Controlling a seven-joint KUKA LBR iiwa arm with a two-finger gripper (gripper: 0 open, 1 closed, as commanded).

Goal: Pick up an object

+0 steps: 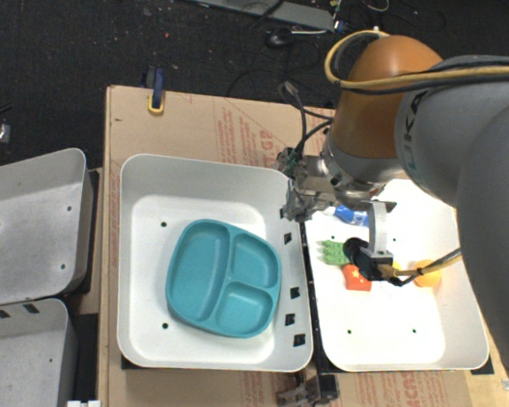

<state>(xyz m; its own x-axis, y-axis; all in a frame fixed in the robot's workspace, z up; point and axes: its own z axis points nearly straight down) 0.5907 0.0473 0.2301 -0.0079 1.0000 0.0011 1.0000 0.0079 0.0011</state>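
Camera view, single entry. Item one: gripper, hung low over the strip where the two bins met, beneath the arm's orange band; whether it was open or closed could not be told, and nothing was seen held in it.

Nearest contents, all in the right bin, toward its far left part:
- blue item, just beside the gripper, partly hidden by the wrist;
- green piece, near the bin's left wall;
- red block, just right of and nearer than the green piece;
- yellow-orange piece, further right, apart from the red block.

Left bin: one teal divided plate with three compartments, lying flat near the middle — well apart from the gripper.

Surroundings: both bins stood on a brown cardboard sheet; a blue and yellow clamp gripped its far edge. Two more white trays lay off to the left, on the dark floor side.
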